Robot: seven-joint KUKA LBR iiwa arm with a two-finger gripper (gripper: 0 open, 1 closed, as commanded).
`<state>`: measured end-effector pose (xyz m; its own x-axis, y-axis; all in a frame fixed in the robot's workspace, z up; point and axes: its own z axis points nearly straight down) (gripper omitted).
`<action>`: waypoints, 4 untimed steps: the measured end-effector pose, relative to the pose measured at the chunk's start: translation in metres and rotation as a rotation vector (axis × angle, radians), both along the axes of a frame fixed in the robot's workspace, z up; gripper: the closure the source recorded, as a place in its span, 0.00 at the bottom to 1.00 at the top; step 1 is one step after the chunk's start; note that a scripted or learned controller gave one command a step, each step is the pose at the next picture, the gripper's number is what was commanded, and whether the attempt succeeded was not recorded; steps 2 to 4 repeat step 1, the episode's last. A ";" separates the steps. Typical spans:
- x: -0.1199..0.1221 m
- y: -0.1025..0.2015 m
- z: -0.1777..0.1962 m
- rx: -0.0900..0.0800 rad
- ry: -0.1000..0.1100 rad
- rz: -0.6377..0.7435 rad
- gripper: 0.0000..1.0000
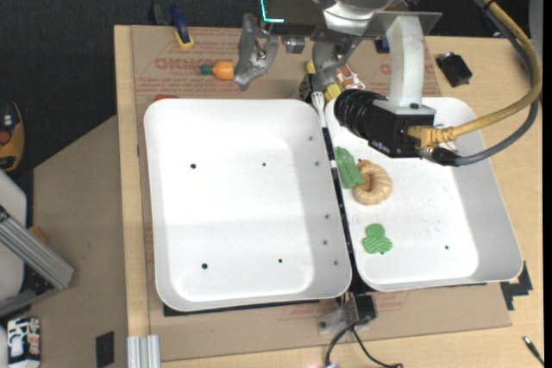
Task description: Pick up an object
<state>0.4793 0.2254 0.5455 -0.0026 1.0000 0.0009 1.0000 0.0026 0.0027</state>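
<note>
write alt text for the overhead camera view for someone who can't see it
A grey robot arm's gripper hangs above the far edge of two white bins, its fingers open and holding nothing. The right bin holds a tan ring, a green strip and a small green piece; a small carrot lies on the cardboard behind the left bin.

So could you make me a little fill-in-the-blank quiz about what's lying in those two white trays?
1. The tan ring-shaped object lies in the ____ bin as the camera sees it.
2. The small leafy piece nearer the camera than the ring is coloured ____.
3. The small carrot lies on the ____ board, outside both bins.
4. The end effector hangs above the bins' ____ edge.

Missing words: right; green; cardboard; far
</note>
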 end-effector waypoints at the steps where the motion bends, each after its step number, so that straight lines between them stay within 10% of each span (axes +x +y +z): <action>1: 0.000 0.001 0.011 0.002 -0.004 0.001 1.00; 4: 0.000 0.001 0.011 0.002 -0.004 0.001 1.00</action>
